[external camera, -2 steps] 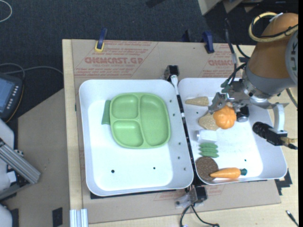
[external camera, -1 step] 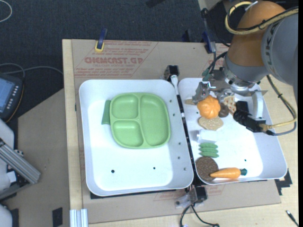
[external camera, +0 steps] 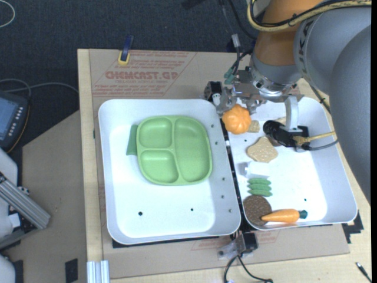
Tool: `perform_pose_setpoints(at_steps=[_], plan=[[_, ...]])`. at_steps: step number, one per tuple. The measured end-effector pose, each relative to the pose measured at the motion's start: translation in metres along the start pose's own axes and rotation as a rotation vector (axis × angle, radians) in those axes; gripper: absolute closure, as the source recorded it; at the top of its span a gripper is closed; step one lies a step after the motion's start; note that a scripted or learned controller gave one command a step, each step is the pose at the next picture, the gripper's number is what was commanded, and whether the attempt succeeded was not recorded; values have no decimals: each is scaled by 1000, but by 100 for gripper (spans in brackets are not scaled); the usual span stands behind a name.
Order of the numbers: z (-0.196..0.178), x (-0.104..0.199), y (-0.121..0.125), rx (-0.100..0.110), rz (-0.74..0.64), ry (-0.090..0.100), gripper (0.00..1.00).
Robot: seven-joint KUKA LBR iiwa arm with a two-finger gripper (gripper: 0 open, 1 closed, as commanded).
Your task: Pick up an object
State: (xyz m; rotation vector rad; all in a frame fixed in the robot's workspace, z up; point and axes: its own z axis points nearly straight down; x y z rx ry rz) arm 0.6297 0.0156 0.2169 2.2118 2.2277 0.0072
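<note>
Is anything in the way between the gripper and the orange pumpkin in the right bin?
Nothing visible does. The gripper sits directly over the orange pumpkin, in the upper left corner of the right bin as the camera sees it. The nearest thing, a tan cookie, lies apart, lower in the view.

From my seat I count two white bins point(external camera: 165, 211) point(external camera: 318, 175), one green divided plate point(external camera: 174, 149), one orange pumpkin point(external camera: 237, 119), one tan cookie point(external camera: 262, 152), one green pea pod point(external camera: 259, 186), one brown disc point(external camera: 254, 205) and one carrot point(external camera: 281, 216).

Dark carpet floor point(external camera: 53, 22); tan cardboard sheet point(external camera: 177, 61), red lettering.
</note>
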Motion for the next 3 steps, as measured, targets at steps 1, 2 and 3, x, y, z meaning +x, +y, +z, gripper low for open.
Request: perform_pose_setpoints(at_steps=[1, 2, 3], plan=[[3, 40, 38, 0, 2, 0, 100], [-6, 51, 38, 1, 5, -2, 100], [1, 35, 34, 7, 9, -3, 100]])
